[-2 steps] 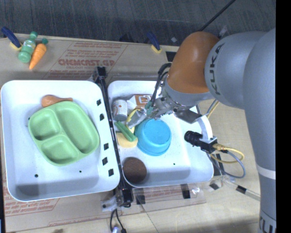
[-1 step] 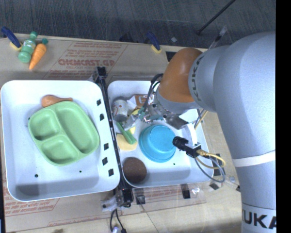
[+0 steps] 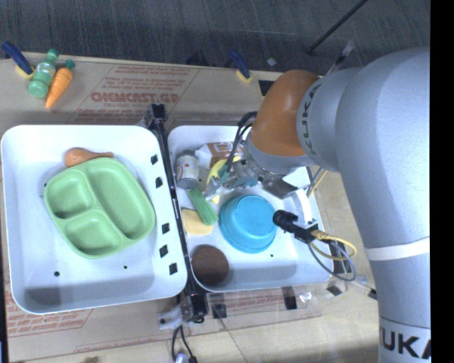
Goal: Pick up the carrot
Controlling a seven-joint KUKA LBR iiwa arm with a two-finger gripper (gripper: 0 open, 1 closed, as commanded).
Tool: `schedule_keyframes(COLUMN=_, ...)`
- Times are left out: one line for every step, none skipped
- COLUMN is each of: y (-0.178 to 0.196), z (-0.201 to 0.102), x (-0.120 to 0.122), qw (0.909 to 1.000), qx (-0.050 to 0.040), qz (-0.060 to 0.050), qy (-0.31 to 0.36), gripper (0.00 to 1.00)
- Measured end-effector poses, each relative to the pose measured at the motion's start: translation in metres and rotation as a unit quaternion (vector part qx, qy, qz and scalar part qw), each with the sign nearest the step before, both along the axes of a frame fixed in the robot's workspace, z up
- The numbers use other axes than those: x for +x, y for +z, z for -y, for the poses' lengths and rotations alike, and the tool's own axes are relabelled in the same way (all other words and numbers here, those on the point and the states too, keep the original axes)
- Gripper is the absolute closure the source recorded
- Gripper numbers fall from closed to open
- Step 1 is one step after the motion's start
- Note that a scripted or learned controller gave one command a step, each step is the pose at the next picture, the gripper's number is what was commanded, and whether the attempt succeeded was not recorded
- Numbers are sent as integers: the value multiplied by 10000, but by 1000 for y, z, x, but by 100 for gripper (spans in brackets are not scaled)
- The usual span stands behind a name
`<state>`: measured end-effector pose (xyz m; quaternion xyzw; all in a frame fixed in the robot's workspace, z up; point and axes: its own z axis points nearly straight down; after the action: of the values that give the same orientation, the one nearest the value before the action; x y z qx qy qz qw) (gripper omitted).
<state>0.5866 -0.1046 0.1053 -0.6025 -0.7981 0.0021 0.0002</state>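
Orange carrot (image 3: 59, 87), one, lies on the cardboard sheet (image 3: 136, 89) outside both bins, far to the gripper's left and beyond it toward the back edge, touching one green toy bottle (image 3: 41, 78). Gripper (image 3: 231, 174) hangs low in the right bin (image 3: 287, 267), over the clutter; its opening cannot be made out and nothing can be seen held in it. One grey arm (image 3: 378, 150) with one orange band (image 3: 284, 119) comes in from the right.

Right bin count: one blue bowl (image 3: 247, 222) just right and near side of the gripper, one metal can (image 3: 186, 169) just left of it, one green stick-shaped item (image 3: 203, 206) and one yellow piece (image 3: 194, 223) below-left, one brown round item (image 3: 209, 264) at the near edge. Items under the gripper too blurred to name.

Left bin (image 3: 30, 278), well left of the gripper: one green divided plate (image 3: 98, 206), one orange-brown food piece (image 3: 82, 156) touching its far rim.

Two blue clamps (image 3: 17, 57) on the cardboard's back edge. Two white bins sit side by side on cardboard with red print; dark carpet-like floor (image 3: 174, 13) behind. Black and yellow cables (image 3: 329, 242) trail right of the bowl.
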Motion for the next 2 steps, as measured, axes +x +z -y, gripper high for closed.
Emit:
schedule_keyframes(y=120, z=-25, x=-1, qw=9998, qx=10, qz=57, qy=-216, gripper=100)
schedule_keyframes(y=114, z=-25, x=-4, qw=9998, qx=11, qz=-13, qy=-222, gripper=0)
